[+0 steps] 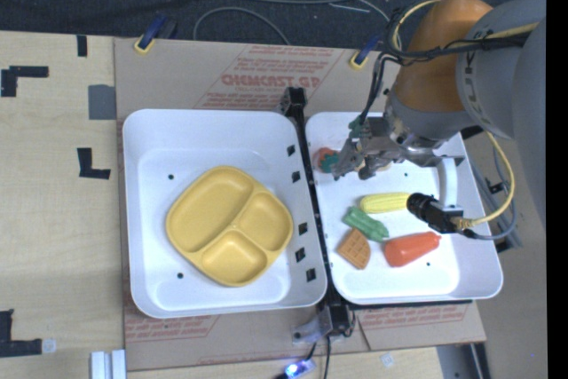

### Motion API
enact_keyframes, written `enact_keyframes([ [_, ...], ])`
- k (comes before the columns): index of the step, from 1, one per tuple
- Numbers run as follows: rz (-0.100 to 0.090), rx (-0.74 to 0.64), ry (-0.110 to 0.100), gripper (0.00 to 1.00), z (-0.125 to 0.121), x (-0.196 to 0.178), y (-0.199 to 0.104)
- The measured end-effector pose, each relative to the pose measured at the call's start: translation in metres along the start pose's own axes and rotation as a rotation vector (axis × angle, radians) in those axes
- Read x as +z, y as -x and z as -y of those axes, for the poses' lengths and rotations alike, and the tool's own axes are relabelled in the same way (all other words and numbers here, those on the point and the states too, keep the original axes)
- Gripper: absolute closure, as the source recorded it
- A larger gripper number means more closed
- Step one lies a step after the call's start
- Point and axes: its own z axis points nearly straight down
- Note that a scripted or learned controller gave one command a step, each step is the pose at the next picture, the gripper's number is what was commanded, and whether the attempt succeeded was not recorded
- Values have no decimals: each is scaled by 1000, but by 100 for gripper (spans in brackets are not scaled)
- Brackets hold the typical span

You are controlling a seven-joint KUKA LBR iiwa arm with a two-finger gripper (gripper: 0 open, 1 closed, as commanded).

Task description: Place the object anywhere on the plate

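Yellow plate [229,226] waits bare; the gripper [351,157] hovers over the right bin's [479,275] toys (jaws' state unclear), so picking comes next.

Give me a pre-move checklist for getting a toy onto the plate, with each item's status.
1. Plate sits flat in the left bin: ok.
2. Plate compartments free of toys: ok.
3. Toys within the right bin: corn, carrot, green piece, waffle: ok.
4. Gripper is over the right bin's far left corner: ok.
5. Toy between the gripper's tips: cannot tell.
6. Small red-and-teal item beside the gripper, partly hidden: cannot tell what it is.
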Motion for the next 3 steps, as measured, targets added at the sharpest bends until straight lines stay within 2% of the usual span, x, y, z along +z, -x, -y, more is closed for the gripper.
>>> enact_keyframes([
  [1, 1, 2, -1, 100, -23, 10, -46],
  [2, 0, 1, 2, 100, -53, -3, -89],
  [3, 0, 2, 1, 100, -68, -11, -134],
])
